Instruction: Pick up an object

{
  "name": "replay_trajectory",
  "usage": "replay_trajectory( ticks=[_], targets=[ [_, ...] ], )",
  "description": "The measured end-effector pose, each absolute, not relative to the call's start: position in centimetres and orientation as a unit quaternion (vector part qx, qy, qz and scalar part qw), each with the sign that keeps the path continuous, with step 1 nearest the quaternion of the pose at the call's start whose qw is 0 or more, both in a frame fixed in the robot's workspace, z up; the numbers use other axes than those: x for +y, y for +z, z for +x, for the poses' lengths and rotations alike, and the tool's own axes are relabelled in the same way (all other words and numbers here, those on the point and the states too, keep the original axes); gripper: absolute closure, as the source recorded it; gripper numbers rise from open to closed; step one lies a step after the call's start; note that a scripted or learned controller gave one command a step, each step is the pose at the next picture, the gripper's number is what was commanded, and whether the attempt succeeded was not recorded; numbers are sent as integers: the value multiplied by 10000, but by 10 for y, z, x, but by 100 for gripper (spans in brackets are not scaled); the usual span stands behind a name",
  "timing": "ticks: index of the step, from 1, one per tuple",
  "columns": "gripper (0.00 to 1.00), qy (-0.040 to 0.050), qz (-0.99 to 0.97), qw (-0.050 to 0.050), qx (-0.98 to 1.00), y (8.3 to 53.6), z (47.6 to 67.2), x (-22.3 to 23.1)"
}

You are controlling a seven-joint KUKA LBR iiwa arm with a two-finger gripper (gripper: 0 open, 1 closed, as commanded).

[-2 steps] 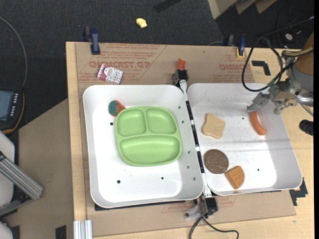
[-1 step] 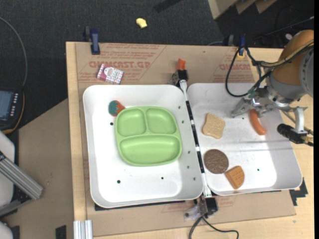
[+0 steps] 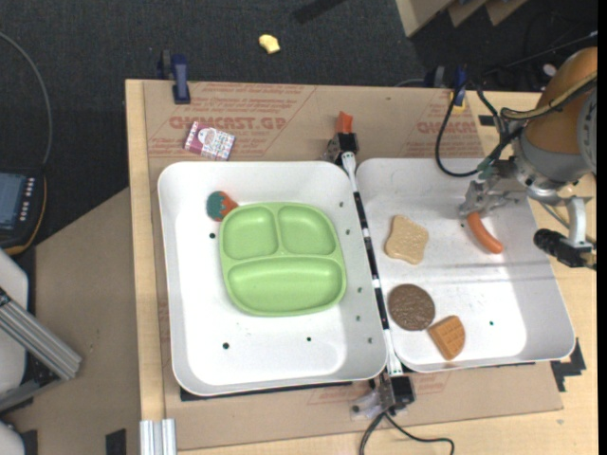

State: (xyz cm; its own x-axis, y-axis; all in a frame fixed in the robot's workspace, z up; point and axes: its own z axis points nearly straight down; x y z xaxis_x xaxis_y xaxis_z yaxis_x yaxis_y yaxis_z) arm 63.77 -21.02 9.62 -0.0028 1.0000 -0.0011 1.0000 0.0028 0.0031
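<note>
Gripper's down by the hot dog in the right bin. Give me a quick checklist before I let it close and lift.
1. Gripper over the toy hot dog: ok, it sits at the sausage's upper end.
2. Hot dog between fingers: cannot tell.
3. Neighbours apart: ok, bread slice, brown round patty and orange cracker lie well away.
4. Hot dog off the right bin wall: ok.
5. Green divided plate out of the path: ok, it's in the left bin.

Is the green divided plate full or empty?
Empty: all three compartments of the green plate show bare green, no food inside.
</note>
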Motion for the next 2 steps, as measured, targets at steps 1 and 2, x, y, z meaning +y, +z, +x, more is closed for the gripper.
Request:
replay_trajectory(
  ticks=[1,2],
  targets=[
    [100,7,7056,15,7086,85,668,-180],
    [100,19,7052,22,7090,145,668,-120]
  ],
)
